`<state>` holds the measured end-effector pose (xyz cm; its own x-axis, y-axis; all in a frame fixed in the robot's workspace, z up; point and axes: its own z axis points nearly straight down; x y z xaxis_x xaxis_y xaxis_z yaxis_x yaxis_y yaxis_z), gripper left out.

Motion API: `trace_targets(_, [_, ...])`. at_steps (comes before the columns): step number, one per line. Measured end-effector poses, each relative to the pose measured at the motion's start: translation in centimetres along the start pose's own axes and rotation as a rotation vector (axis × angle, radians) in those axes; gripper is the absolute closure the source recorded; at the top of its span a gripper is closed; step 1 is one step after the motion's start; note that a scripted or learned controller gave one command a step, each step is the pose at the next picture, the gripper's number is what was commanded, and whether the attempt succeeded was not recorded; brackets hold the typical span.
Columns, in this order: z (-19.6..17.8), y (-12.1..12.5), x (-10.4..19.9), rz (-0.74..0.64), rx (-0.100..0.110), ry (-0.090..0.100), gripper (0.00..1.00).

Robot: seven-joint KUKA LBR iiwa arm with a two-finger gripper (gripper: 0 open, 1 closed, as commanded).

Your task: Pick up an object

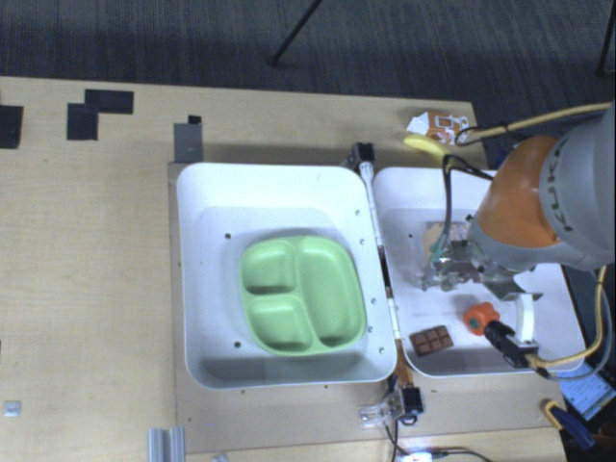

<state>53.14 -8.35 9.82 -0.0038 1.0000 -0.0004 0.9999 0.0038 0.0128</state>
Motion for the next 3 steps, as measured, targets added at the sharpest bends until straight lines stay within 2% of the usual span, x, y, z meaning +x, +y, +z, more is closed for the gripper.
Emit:
trace_targets(1, [-9.1,11.1,9.2,-0.003,0.007,0.003,1.0])
trace_targets(2, [-11.7,3.7,13.4,-0.003,0.012,0.002,1.0])
trace_targets(3, [-12.4,0.8,18.6,-0.002,0.013,0.002,1.0])
